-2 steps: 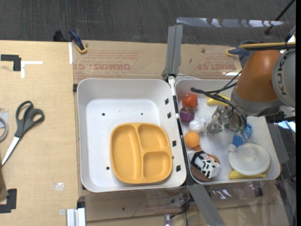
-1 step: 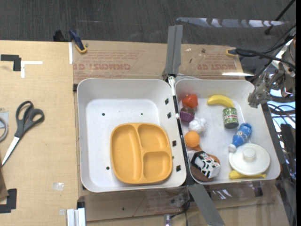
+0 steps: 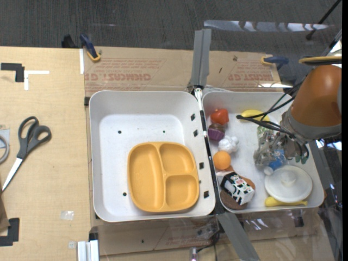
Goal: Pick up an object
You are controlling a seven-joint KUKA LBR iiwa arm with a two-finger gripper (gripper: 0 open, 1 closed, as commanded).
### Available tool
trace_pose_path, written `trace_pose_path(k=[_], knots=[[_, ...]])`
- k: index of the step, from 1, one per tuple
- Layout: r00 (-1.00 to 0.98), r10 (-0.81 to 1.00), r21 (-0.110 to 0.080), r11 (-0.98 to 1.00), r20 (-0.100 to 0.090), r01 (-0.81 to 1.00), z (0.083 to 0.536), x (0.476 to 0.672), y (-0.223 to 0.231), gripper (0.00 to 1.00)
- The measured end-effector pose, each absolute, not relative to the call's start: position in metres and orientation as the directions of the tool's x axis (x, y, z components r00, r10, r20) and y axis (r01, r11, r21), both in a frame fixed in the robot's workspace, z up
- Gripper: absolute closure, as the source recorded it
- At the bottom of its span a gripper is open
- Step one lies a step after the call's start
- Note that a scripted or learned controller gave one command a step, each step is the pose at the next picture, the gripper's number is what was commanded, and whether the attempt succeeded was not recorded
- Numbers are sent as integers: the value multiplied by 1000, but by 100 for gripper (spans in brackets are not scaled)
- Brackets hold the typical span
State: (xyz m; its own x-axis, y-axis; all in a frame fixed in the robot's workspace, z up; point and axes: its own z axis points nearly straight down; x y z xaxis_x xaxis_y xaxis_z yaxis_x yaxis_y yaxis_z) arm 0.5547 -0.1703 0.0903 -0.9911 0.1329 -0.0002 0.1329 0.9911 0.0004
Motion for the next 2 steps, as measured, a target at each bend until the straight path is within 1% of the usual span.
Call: trace_pose_path(k=[1,2], knots=[[-991,132,0,991,0,132,90,555,-170,0],[-958,286,0,958,-3,286,91,625,-181,0]])
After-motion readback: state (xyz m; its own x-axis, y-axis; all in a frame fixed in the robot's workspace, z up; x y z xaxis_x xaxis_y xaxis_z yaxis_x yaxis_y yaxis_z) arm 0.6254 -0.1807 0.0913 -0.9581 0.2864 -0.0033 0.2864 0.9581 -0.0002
